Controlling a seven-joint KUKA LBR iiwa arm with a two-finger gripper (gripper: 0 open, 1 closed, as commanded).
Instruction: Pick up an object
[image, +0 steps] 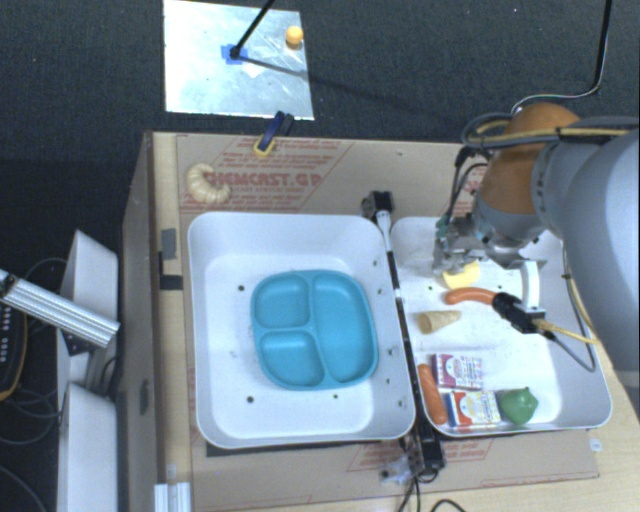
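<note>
Towering at three o'clock, the arm sets its gripper (452, 258) over a yellow toy (463, 274) in the right bin (590, 400), apparently positioned to grasp; finger state unclear.

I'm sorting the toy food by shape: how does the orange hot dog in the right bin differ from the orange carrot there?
The orange toy hot dog lies near the bin's middle, running left to right; the orange toy carrot lies against the left wall, running top to bottom. The hot dog is slightly curved with rounded ends; the carrot looks straighter. The hot dog sits close to the gripper; the carrot lies nearer the front. Both are orange, elongated and lying flat.
</note>
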